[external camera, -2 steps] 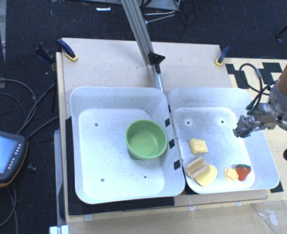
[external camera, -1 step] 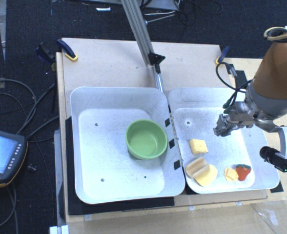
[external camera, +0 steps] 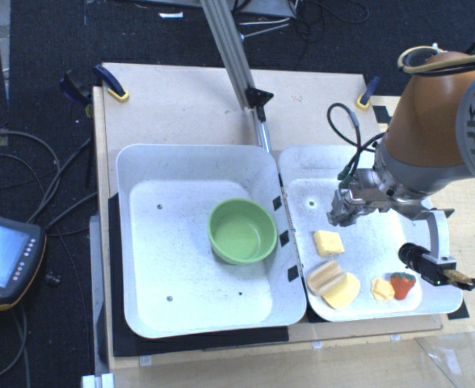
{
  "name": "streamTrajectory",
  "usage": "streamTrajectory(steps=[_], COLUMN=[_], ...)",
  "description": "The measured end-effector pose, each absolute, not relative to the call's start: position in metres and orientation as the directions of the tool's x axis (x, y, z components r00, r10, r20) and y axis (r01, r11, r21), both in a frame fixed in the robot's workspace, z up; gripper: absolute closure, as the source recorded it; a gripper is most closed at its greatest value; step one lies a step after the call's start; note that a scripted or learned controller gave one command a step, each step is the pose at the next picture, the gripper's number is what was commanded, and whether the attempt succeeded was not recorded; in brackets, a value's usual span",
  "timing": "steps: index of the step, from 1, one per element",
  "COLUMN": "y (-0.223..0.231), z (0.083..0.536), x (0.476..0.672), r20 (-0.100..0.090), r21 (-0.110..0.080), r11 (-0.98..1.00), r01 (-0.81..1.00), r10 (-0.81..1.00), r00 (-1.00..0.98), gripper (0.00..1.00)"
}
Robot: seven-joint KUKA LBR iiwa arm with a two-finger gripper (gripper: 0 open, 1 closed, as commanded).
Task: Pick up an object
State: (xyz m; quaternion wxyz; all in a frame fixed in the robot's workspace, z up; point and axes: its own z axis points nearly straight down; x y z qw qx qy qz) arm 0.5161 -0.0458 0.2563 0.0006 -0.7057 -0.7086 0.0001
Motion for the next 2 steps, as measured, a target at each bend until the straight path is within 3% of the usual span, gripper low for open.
streamTrajectory(steps=[2], y=[0.062], z=[0.241], x=[0.546], r20=[0.001], r21=[-0.002], r11=[0.004], r01=[1.0], r10=[1.0], r00=[-0.004], gripper=[1.0])
